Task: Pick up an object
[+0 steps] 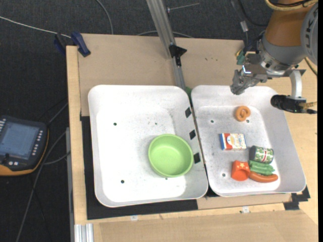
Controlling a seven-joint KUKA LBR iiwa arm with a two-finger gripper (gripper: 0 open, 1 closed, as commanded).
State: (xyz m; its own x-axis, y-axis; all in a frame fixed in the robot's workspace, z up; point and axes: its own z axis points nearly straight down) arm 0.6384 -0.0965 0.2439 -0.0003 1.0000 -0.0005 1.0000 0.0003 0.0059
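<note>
Nearest the camera, along the front edge of the right bin (298, 175), lie an orange cup (240, 171) and a red-and-green pepper-like toy (262, 175). Just behind them sits a green can (261, 155), then a small white carton (232, 141) with red and blue print too small to read. Further back in the right bin rests an orange ring (243, 113), alone. Left of the right bin, the other bin (116, 105) holds a green bowl (170, 155). At the right bin's far rim hovers the end effector (242, 84), carrying nothing; whether it is spread or pressed together, I cannot tell. Judging by this, nothing is picked yet: descent, grasp and lift remain, the ring being closest.
</note>
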